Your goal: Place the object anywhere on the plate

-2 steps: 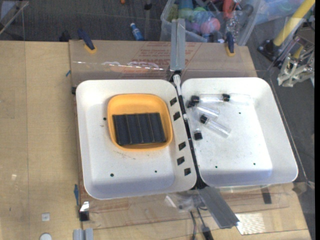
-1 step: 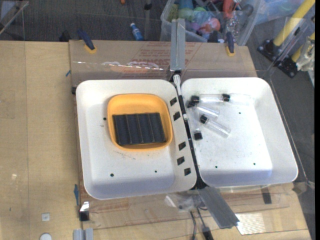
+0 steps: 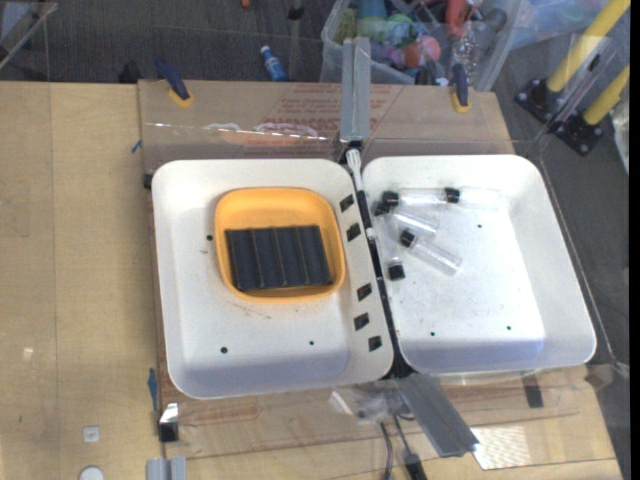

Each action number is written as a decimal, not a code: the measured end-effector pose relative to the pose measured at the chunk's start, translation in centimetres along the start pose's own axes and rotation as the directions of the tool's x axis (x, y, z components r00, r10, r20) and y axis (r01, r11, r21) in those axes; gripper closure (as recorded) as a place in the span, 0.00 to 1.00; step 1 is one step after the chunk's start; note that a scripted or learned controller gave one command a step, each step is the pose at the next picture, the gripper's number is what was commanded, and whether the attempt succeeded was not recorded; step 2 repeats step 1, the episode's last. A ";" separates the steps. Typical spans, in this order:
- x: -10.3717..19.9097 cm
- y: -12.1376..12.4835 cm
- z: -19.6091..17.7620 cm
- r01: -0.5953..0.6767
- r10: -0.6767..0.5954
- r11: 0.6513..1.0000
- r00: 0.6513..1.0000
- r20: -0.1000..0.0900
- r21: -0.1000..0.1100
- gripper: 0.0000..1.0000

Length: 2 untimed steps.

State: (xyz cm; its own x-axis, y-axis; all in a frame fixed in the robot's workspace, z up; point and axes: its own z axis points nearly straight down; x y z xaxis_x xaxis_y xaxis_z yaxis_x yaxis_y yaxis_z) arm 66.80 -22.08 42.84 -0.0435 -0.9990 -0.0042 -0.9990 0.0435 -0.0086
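Camera view from above has two shallow white bins side by side: the left bin (image 3: 190,348) bears a rounded orange plate (image 3: 232,211), and a flat black ribbed rectangular block (image 3: 278,258) lies on that plate, toward its near edge. In the right bin (image 3: 520,308), several clear plastic tubes with black caps (image 3: 425,230) lie clustered near the divider, well apart from the plate.
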 end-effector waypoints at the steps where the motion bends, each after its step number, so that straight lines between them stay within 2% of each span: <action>1: 0.1 0.4 -0.8 0.315 -0.315 0.949 0.949 0.001 -0.001 1.00; 2: 0.1 0.4 -0.8 0.315 -0.315 0.949 0.949 0.001 -0.001 1.00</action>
